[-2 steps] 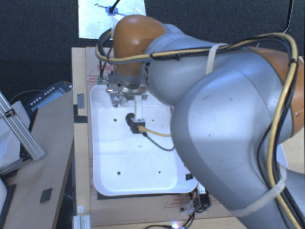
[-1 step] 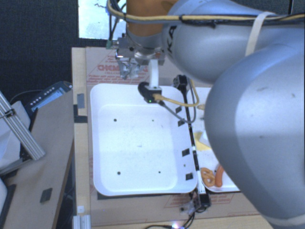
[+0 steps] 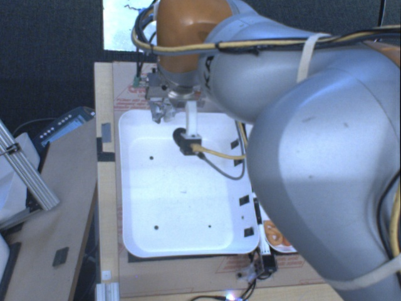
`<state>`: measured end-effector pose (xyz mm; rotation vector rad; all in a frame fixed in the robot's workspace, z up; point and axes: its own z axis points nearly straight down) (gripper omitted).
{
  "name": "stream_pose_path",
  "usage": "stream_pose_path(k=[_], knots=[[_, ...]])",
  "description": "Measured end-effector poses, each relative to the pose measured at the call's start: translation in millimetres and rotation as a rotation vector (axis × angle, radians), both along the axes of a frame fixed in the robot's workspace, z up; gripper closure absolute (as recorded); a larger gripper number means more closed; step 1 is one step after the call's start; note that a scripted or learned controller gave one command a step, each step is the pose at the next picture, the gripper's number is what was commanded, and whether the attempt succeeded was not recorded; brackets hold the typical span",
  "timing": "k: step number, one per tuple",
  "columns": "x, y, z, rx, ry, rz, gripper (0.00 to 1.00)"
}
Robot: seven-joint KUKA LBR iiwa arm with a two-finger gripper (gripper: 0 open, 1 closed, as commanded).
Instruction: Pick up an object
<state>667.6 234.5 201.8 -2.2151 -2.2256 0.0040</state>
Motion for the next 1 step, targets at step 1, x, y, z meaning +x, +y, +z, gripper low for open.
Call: stream_pose_path(k=[1], knots=[[0.2, 0.0, -46.9, 0.000, -0.001, -0.001, 1.00]])
